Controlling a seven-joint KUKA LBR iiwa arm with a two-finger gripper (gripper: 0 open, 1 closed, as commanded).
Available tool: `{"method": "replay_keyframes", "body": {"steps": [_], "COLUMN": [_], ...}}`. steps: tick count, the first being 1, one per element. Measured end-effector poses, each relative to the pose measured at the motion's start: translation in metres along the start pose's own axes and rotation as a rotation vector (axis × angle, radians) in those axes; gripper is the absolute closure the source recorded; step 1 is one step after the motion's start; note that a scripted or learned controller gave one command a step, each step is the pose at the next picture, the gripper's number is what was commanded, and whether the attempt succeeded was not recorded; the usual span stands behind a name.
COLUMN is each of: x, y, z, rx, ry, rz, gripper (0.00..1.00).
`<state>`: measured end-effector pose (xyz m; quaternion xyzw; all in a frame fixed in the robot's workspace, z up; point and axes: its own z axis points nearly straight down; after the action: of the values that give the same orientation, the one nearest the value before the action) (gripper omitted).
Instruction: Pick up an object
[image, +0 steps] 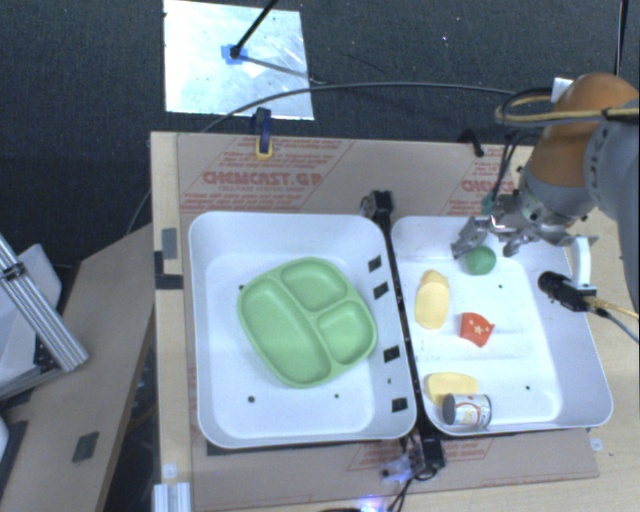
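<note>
Nearest edge of the right bin (590, 395): a small can (467, 410) lying on its side, touching a flat yellow piece (451, 384) just behind it. Farther in, a red object (476, 328) sits mid-bin, with a pale yellow block (432, 301) to its left, close to the divider between bins. Left bin (215, 330) carries a green divided tray (306, 320), set at a slant. Toward the far end of the right bin, a green ball (481, 260) rests on the bin floor. The jaws (497, 238) hang directly over it, metal fingers (468, 243) splayed wide to either side, released, gripping nothing; the ball lies just beneath and between them, slightly toward the near side. Arm enters from the right. Table (300, 172) beyond shows printed cardboard.
</note>
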<state>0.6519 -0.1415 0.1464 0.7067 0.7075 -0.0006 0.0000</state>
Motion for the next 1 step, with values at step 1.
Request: {"method": "replay_keyframes", "body": {"steps": [1], "x": [0.0085], "y": [-0.0038], "z": [0.0464], "rx": [0.000], "ry": [0.001], "rz": [-0.004], "gripper": [0.00]}}
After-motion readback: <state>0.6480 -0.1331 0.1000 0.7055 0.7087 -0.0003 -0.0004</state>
